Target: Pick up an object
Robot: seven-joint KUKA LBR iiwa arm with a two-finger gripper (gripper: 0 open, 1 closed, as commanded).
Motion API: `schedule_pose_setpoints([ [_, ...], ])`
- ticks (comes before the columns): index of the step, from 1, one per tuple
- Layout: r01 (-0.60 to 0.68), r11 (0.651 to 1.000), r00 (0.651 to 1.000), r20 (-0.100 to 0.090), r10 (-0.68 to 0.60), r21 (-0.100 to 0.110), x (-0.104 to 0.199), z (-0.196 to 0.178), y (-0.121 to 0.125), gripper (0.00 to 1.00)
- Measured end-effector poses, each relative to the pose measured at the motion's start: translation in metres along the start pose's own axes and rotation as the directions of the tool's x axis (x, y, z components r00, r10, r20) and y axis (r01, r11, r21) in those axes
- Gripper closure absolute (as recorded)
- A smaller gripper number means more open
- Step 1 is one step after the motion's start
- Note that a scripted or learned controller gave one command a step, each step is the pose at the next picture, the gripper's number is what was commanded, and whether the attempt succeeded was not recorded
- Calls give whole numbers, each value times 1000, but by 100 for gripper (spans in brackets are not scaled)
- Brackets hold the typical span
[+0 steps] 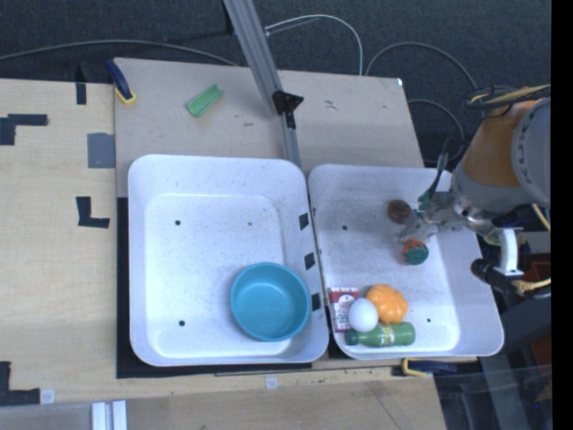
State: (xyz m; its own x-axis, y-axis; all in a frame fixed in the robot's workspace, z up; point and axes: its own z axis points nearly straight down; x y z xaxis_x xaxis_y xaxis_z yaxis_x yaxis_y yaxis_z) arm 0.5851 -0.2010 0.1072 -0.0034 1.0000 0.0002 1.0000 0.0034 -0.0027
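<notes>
At the near edge of the right bin (466, 330) a green bottle (383, 335) is laid on its side, its long axis running left to right along the bin's front wall. A white egg-shaped ball (363, 315) is set touching it, with an orange fruit-like object (389, 302) just to the right and a small red carton (341, 306) to the left, partly hidden behind the ball. In the near right corner of the left bin (161, 240) a blue bowl (269, 300) is seen upright, mouth upward. Farther back in the right bin a small round teal-and-orange object (414, 253) is found, its shape hard to make out, and beyond it a small brown round object (398, 210). The gripper (423, 226) is held low between these two, reached in from the right by the grey arm (519, 164) with its orange band; whether its parts are open or closed cannot be told. On the bench (358, 115) behind the bins a green block (204, 100) is laid slantwise, and a grey pole (258, 52) is cut off at the top edge.
</notes>
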Motion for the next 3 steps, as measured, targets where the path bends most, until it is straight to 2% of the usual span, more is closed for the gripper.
schedule_pose_setpoints([
  [2, -1, 1000, 1000, 2, 1, -7, 3, -115, -10, 100],
  [3, -1, 1000, 1000, 2, 2, -6, 4, -158, -9, 100],
])
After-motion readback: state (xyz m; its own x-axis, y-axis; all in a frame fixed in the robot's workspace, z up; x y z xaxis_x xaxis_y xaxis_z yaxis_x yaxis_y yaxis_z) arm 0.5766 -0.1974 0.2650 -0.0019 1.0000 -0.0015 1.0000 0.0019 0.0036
